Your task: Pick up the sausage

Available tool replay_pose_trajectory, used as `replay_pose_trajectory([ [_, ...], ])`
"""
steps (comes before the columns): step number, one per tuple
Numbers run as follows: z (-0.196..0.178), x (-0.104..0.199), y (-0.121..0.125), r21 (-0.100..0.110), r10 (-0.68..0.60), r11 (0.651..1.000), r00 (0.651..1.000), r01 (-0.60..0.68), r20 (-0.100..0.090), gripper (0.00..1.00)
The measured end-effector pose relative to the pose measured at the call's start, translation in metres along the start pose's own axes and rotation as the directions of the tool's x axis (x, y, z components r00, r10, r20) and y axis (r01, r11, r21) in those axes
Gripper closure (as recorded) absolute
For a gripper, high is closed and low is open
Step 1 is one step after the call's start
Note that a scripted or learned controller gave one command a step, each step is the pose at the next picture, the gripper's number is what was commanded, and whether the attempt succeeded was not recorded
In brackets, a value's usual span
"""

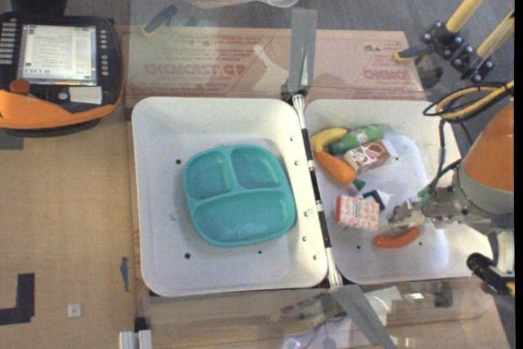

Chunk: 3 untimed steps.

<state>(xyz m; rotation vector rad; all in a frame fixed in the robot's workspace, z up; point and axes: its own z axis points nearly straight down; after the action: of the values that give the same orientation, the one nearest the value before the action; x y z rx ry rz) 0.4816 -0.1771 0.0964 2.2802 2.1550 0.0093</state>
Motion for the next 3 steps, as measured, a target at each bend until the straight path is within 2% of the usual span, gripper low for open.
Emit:
replay_pose_trajectory([
  [1,-0.010,-0.001,0.001,-0.004,0.002,1.000,1.000,-0.002,0.001,1.00],
  [2,-0.015,-0.015,0.032,0.005,-0.219,0.976,0.976,0.219,0.002,1.00],
  [3,-0.015,-0.015,0.032,0.006,-0.219,0.976,0.976,0.219,0.000,0.00],
])
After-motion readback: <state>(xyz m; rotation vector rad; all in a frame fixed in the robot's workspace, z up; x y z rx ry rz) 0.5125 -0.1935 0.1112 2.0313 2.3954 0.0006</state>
